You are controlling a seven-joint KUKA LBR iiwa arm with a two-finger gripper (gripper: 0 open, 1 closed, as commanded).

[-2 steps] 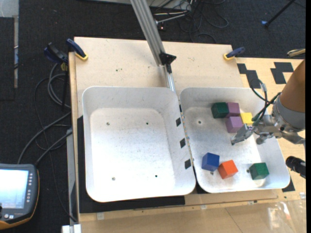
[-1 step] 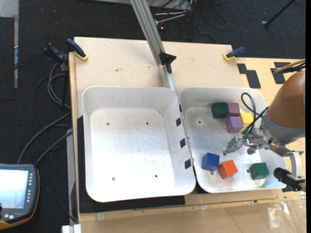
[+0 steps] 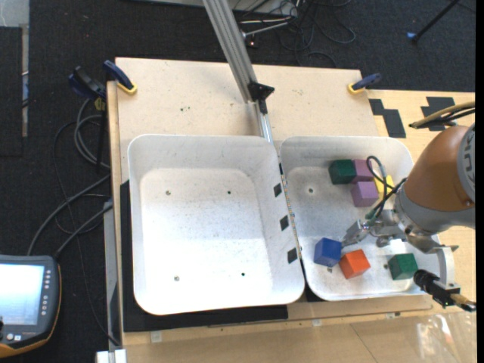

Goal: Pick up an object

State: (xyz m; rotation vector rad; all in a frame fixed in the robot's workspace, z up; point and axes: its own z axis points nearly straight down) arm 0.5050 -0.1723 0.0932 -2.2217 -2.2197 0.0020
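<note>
Pale wood surface (image 3: 189, 97) carries 2 white bins; the left bin (image 3: 144, 203) is the larger open area, the right bin (image 3: 310, 165) holds every block. The grey arm (image 3: 446, 180) reaches in over that bin's right side. Its hand (image 3: 363, 233) hangs low above the bin floor; whether it is open or closed I cannot tell, and nothing shows gripped. An orange block (image 3: 354, 264) lies just below it, a blue block (image 3: 327, 251) beside that, near the front wall. Green block (image 3: 401, 265) sits rightward; another green block (image 3: 342, 172) and a purple block (image 3: 364, 191) lie farther back.

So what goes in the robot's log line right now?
gripper: low in right bin | nearest: orange block, blue block | hold: none seen
</note>
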